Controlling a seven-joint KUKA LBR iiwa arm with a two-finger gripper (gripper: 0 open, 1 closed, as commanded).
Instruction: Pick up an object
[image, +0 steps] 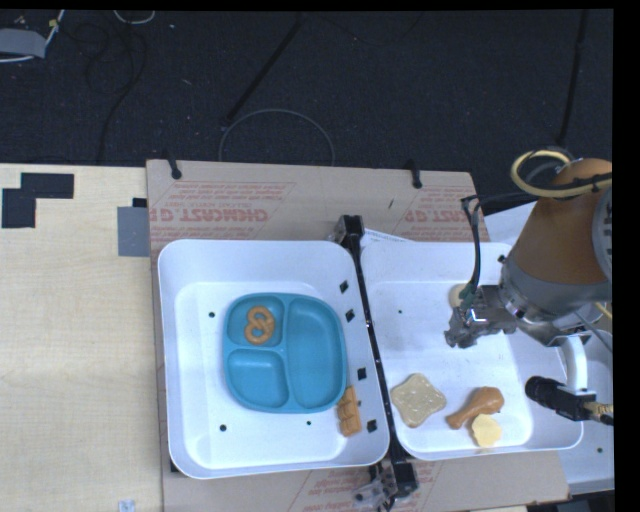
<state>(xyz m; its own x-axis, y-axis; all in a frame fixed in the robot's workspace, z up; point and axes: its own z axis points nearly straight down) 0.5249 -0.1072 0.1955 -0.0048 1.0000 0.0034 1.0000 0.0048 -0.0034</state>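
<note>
1. I am taking the toast slice (417, 399) as my landmark; it is lying flat on the floor of the right bin (430, 300), toward that bin's near edge, and it is one of the candidates for the pick.
2. Just to the right of the toast I am seeing a drumstick (477, 406), and touching or nearly touching the drumstick's lower right end a small yellow piece (487, 431).
3. Up and to the right of the toast, well apart from it, the gripper (462, 332) is hanging over the bin floor. I cannot tell from this angle how its jaws are set, and I am seeing nothing between them.
4. A pale round thing (458, 295) is sitting just above the gripper; too small for me to name.
5. To the left of the toast, across the divider, an orange block (349, 411) is lying in the left bin (190, 440), beside a blue divided plate (290, 355) carrying a pretzel (260, 324).
6. I am judging this as the approach step: nothing is lifted yet.
7. The next move, as I am reading it, calls for choosing one item, centring over it, then descending to straddle it.
</note>
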